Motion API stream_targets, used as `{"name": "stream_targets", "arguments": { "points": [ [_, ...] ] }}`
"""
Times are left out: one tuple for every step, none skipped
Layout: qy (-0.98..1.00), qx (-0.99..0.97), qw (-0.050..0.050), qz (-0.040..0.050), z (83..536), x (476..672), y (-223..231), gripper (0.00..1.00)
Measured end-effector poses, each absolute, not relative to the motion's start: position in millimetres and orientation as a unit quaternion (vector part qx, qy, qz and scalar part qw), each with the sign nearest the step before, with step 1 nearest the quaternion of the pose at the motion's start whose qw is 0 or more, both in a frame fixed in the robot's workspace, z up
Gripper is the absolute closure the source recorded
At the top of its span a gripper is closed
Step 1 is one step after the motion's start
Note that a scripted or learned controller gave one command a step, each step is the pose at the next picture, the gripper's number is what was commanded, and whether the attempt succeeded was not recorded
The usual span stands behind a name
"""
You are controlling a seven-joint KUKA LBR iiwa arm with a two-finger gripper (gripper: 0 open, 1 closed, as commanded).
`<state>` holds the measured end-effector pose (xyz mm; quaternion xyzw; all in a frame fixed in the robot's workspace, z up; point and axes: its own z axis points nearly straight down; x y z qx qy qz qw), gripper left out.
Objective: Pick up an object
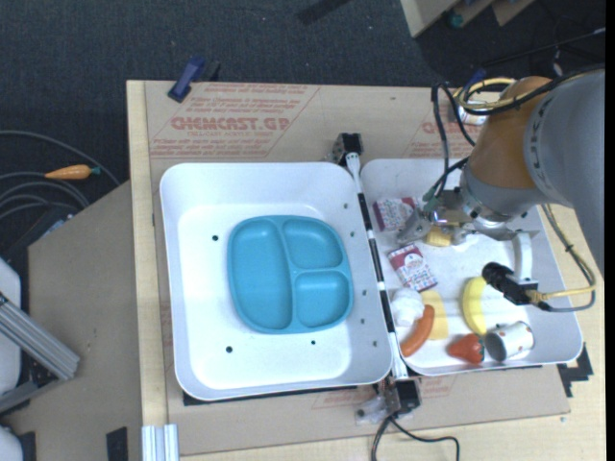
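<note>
Arm lowered into the right bin, among small objects.

From the camera view, two white bins are seen side by side on the bench: the left bin (192, 353) is occupied by a blue divided plate (288, 273), and the right bin (553, 339) by scattered items. The gripper (430, 221) is positioned near the right bin's upper left area, beside a small yellow piece (439, 239) and a red-and-white packet (392, 209); whether the jaws are spread or closed cannot be told. A second red packet (412, 267), a yellow banana-shaped object (474, 302), an orange carrot-like piece (417, 330), a red object (466, 350) and a silver cylinder (509, 338) are scattered lower in that bin, apart from the gripper.
</note>
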<state>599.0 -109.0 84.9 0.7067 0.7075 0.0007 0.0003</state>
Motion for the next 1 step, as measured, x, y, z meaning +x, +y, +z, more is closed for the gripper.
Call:
{"name": "stream_targets", "arguments": {
  "points": [
    [0.708,0.706,0.001,0.0005,95.0,599.1,-109.1,1.0]
  ]
}}
